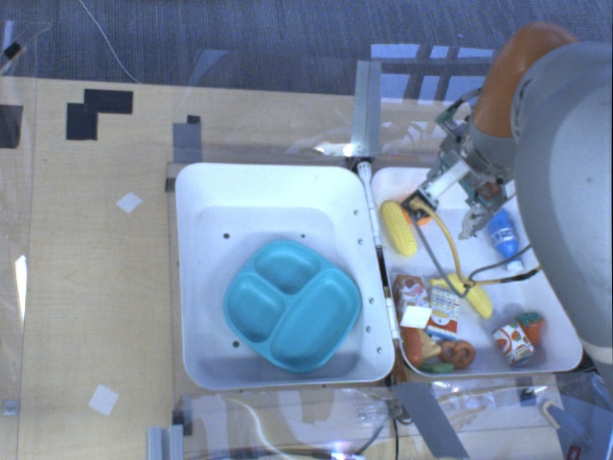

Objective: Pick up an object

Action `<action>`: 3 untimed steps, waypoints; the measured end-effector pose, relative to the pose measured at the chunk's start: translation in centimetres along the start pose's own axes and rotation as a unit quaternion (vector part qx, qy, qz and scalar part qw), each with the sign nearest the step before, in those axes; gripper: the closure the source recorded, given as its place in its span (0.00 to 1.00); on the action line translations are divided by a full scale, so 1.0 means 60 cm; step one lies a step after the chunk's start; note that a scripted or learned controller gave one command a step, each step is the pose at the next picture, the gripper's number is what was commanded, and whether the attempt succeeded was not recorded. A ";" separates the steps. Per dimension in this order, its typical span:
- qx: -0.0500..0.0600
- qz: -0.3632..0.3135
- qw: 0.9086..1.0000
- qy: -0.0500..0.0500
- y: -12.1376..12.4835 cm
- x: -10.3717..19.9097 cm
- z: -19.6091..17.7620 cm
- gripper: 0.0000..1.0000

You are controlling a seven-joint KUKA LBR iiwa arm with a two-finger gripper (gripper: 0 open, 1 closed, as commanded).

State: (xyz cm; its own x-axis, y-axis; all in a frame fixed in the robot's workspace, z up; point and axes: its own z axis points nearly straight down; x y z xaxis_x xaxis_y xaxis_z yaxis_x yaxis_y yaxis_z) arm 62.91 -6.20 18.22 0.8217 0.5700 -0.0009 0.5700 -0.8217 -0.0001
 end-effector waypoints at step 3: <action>-0.002 0.118 0.993 0.003 0.111 -0.032 0.159 0.00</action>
